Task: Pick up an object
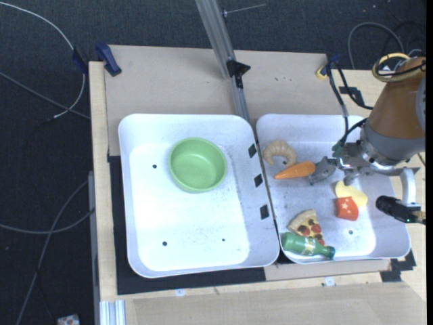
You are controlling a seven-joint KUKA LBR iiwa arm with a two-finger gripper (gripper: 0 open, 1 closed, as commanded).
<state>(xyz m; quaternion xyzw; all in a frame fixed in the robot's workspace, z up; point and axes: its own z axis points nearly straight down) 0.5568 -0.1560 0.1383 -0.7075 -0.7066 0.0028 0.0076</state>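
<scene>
From my feed the end effector (330,169) sits low in the right bin (385,239), right beside the carrot (295,171), and I honestly can't tell its grip state.

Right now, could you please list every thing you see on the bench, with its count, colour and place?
bins: 2, white, side by side on the bench
bowl: 1, green, left bin, upper middle
croissant: 1, tan, right bin, upper left
carrot: 1, orange, right bin, just below the croissant
red and yellow toy: 1, right bin, middle right
pizza slice: 1, tan with red spots, right bin, lower part
bottle: 1, green, lying at the right bin's lower edge
arm: 1, grey with orange band, over the right bin
claw: 1, grey, beside the carrot's thick end
</scene>
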